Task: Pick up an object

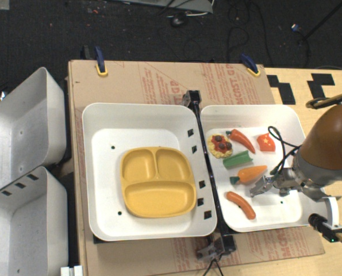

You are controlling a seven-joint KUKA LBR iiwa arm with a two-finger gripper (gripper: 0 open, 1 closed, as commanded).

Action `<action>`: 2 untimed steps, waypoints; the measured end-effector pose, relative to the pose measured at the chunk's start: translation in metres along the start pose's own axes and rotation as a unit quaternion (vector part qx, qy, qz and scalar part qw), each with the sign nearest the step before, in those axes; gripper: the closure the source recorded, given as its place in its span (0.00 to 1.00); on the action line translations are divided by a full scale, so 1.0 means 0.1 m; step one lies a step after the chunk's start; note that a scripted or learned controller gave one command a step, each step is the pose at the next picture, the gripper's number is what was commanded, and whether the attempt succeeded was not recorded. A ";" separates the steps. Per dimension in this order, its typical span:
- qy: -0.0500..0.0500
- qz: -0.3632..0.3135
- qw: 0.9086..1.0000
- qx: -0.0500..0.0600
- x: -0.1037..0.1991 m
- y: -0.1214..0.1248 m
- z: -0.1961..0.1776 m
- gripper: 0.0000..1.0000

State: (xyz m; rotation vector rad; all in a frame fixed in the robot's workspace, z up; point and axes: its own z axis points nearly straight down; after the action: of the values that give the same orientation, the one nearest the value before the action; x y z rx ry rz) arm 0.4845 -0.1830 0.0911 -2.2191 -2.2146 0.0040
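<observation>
Toy food pieces lie in the right-hand shallow white bin (285,118), which sits on the brown cardboard-topped desk (153,82) beside the left-hand shallow white bin (96,154). The left bin holds a yellow three-compartment plastic plate (157,181), lying flat near the bin's centre. The grey arm with the orange band (331,142) reaches in over the right bin from the right edge. Its gripper (261,188) hangs low above the bin floor, just beside the right end of the orange toy carrot (251,173); whether its fingers are apart or together cannot be told from this view, and nothing is visibly held. The carrot lies near the bin's middle. Just above it lies a green toy vegetable stick (237,160). Below the carrot lies an orange-red toy sausage (241,204), tilted. Toward the bin's far side lie a red-orange toy pepper (241,139), a small red toy piece (266,143), and a round toy pizza with red toppings (220,145).
</observation>
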 end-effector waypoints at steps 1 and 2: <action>-0.001 0.001 1.000 -0.003 0.00 0.02 -0.13 1.00; -0.002 -0.002 1.000 -0.005 0.01 0.04 -0.55 1.00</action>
State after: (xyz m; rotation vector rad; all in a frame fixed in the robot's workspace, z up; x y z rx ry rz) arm 0.4884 -0.1826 0.1464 -2.2220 -2.2274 -0.0026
